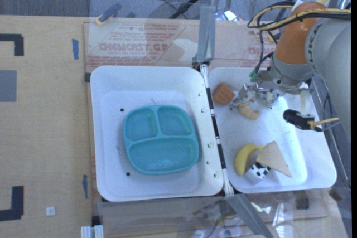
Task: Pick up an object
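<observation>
My gripper (249, 97) hangs low over the far part of the right bin (312, 167). Just below it lies a small pale tan piece (250, 113), close to the gripper; whether they touch I cannot tell. A brown bun-like piece (222, 93) sits to its left, by the bin's dividing wall. Toward the front of the same bin lie a yellow banana (244, 158), a tan wedge (274, 158) and a small black-and-white object (256, 174), bunched together. Nothing is visibly held.
The left bin (106, 97) holds a teal divided plate (161, 139). The grey arm with its orange band (298, 36) comes in from the upper right above the right bin's far corner. A clear plastic sheet stands behind the bins.
</observation>
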`<state>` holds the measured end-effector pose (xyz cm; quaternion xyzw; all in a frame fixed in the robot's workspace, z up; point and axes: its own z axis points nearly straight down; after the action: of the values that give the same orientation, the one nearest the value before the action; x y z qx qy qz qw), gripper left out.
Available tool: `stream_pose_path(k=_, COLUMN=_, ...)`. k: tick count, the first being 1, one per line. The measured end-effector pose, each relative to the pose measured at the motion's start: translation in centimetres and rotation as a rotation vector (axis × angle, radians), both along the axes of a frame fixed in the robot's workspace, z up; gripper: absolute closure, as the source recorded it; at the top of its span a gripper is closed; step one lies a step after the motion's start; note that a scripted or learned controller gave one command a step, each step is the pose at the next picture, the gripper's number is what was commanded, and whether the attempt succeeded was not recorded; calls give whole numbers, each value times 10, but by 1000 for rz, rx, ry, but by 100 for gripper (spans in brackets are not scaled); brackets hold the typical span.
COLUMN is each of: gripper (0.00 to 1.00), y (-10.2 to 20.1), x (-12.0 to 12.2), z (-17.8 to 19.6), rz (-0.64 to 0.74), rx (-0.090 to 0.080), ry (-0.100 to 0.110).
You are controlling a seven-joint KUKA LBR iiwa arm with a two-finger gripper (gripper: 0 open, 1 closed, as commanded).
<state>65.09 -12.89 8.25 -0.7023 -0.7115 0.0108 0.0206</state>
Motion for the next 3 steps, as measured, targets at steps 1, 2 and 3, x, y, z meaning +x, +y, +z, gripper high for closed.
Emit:
stream_pose_path(k=1, gripper=0, y=2, x=-74, z=4, rz=116, rx=-11, ry=-48)
stream_pose_path(k=2, gripper=0, y=22, x=-19, z=3, rz=78, rx=-12, ry=-48)
stream_pose_path(k=3, gripper=0, y=10, x=-125, z=4, rz=140, rx=-11, ry=-49)
